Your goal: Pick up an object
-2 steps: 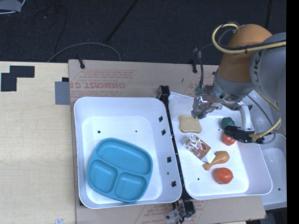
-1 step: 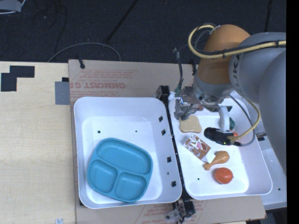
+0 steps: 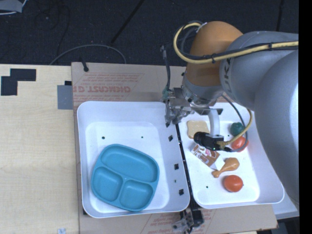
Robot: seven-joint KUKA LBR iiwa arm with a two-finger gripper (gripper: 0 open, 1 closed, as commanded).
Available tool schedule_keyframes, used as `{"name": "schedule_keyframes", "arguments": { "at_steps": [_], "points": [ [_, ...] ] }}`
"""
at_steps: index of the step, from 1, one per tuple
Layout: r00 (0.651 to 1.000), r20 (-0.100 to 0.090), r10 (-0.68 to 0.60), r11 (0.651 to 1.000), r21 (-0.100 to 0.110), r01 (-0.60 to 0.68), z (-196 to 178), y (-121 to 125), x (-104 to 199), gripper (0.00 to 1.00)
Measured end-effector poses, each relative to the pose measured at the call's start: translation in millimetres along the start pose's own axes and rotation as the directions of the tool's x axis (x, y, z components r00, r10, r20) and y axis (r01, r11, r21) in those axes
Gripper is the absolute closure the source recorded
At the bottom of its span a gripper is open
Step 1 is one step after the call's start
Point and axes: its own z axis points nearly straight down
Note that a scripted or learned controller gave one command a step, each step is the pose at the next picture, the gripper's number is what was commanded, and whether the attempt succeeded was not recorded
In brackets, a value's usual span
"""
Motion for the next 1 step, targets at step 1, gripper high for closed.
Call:
{"name": "schedule_keyframes", "arguments": {
  "at_steps": [1],
  "points": [
    [1.000, 0.000, -0.002, 1.000, 0.000, 0.002, -10.6, 0.1, 45.0, 1.00]
  ]
}}
